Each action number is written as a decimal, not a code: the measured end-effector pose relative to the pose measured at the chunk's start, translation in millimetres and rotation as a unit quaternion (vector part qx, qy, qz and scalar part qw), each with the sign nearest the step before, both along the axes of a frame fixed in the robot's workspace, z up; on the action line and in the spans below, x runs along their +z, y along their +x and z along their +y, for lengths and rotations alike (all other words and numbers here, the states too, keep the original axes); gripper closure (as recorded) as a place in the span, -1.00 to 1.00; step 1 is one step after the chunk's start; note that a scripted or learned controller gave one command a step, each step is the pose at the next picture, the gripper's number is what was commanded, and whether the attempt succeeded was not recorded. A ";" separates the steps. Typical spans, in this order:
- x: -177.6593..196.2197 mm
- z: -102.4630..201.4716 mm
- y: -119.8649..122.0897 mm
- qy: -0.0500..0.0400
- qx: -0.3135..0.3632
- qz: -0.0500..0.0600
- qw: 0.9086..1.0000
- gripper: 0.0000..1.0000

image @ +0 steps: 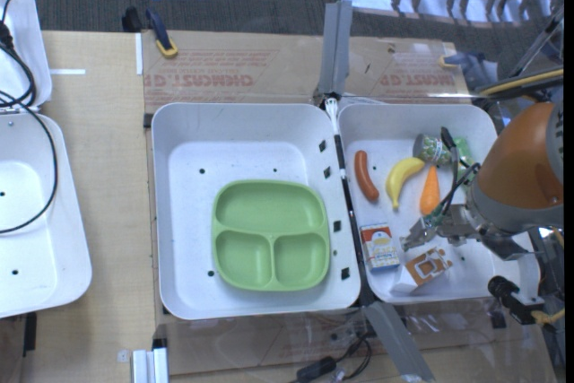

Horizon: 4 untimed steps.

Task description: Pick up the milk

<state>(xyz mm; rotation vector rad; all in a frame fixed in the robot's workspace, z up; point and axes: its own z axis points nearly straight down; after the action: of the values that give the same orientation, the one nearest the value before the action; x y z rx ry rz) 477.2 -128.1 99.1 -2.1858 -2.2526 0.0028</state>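
Down at the lower right, the right bin [484, 126] holds the milk [380, 247], a small orange packet [428, 265], then sausage [366, 175], banana [403, 179] and carrot [430, 189] farther back. The gripper [421, 233], fingers apart and holding nothing, hangs just right of the milk. The left bin [179, 193] carries a green divided plate [272, 234].

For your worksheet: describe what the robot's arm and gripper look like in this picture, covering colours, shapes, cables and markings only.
The arm enters from the right as a bulky rounded body, grey with a broad orange band above the wrist. Thin dark cables loop beside it toward the gripper, a small metallic grey assembly with silvery parts. No lettering or markings can be made out on either.
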 end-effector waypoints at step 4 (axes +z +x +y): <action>104.0 -23.2 1.1 -0.001 0.088 -0.002 0.996 -1.00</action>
<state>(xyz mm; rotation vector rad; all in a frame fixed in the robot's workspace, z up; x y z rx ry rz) 478.3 -151.3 203.1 -1.9808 -2.4403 0.0019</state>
